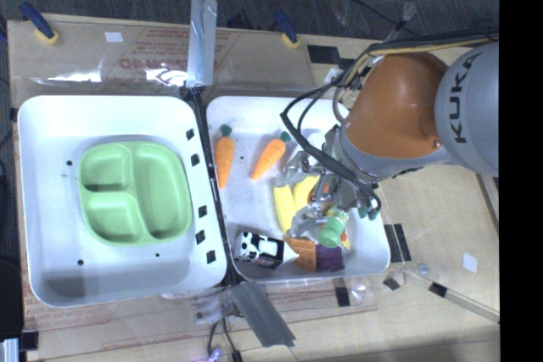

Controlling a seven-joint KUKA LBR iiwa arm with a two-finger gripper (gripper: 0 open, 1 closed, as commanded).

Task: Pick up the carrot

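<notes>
Bins sit side by side on the bench. The left bin (34,182) holds a green sectioned plate (134,192) near its centre. The right bin (254,110) holds two carrots at its 11 o'clock area: one carrot (224,159) lies along the left wall, and a second carrot (270,157) lies tilted just beside it, toward 12 o'clock. A black-and-white toy (259,247) lies at 7 o'clock. A yellow item (286,201) and a cluster of small toys sit near 5 o'clock. The gripper (327,208) hangs over that cluster, right of both carrots and apart from them. Its state cannot be determined from this view. Judged status: neither carrot is lifted; approach, grasp and lift remain outstanding.
</notes>
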